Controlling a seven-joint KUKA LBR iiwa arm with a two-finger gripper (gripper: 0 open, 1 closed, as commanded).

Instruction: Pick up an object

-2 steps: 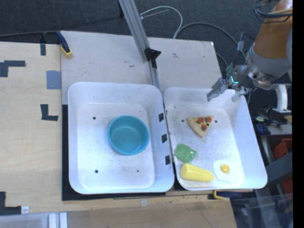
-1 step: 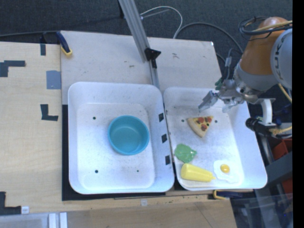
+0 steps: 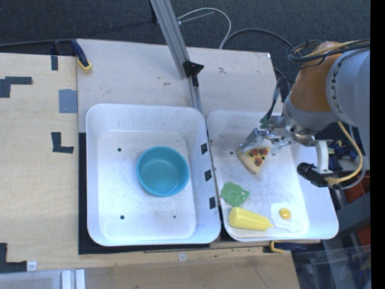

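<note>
A yellow block point(image 3: 248, 220) and a fried egg toy point(image 3: 284, 214) lie at the right bin's point(image 3: 313, 224) near edge, a green piece point(image 3: 234, 193) just behind. The pincer point(image 3: 260, 142) hangs at the pizza slice point(image 3: 255, 158); whether it grips is unclear. A blue bowl point(image 3: 163, 171) sits in the left bin point(image 3: 102, 161).

Lighting: even, diffuse, moderately bright, overhead. Glare: mild washout on the two shallow white plastic bins point(image 3: 96, 161). Shadows: soft, short, faint. Focus: slightly soft overall; grey robot arm point(image 3: 337, 95) blurred. Resolution low, grainy.
</note>
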